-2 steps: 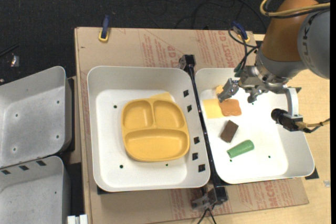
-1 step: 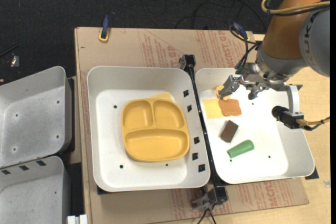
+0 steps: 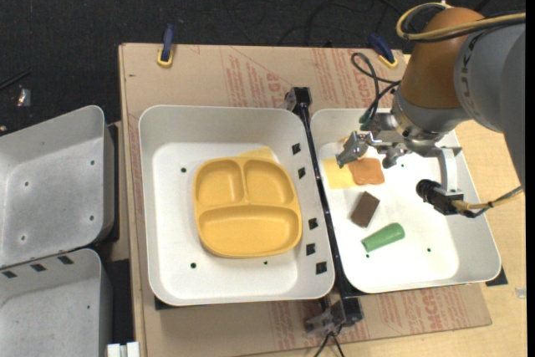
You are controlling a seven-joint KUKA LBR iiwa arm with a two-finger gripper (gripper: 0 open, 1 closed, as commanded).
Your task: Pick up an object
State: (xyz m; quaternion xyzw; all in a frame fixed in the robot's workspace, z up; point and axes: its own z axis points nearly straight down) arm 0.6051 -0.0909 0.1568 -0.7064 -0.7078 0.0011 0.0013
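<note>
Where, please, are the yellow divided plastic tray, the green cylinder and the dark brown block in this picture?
Yellow divided plastic tray [image 3: 247,209]: camera view, left bin, on the ridge between its compartments.
Green cylinder [image 3: 383,237]: camera view, right bin, middle of its side.
Dark brown block [image 3: 364,209]: camera view, right bin, centre of its top face.

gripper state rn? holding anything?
Gripper: cannot be told. It sits low over the right bin, just above the orange piece; nothing is visibly held.
</note>
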